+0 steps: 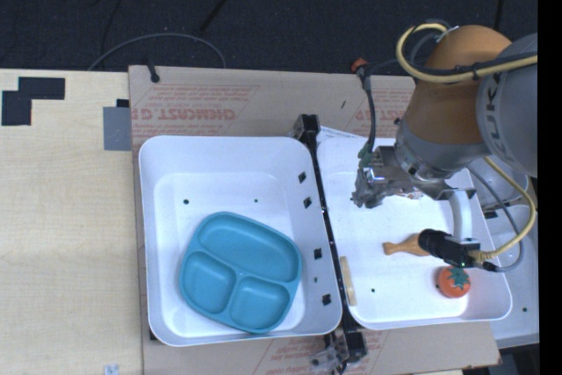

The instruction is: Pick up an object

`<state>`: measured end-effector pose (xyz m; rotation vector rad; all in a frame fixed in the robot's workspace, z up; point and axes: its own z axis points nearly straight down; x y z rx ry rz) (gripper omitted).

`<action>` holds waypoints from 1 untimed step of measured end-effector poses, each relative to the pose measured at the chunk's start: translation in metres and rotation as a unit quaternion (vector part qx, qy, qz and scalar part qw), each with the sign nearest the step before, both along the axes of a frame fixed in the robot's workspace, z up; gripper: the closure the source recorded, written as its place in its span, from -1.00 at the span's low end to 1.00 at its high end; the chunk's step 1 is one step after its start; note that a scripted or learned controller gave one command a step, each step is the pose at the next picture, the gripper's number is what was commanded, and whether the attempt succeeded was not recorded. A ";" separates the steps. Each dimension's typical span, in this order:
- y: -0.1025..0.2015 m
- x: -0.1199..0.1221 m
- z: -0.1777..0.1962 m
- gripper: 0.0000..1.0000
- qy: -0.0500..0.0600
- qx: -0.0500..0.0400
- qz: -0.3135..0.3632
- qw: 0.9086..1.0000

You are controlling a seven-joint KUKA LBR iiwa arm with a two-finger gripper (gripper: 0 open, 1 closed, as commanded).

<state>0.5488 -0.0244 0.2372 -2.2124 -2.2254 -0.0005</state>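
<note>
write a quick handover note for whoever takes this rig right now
Gripper: over the rear left of the right bin, with nothing visibly held.
Right bin: a tan wooden piece mid-floor, an orange toy fruit near the front right corner, and a pale stick along the left wall.
Left bin: a blue divided plate.
Done: no object picked up yet.
Left: the whole pick. The tan wooden piece looks closest to the gripper.
</note>
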 end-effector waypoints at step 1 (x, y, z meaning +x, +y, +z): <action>0.058 0.015 -0.009 1.00 0.001 0.000 0.000 1.000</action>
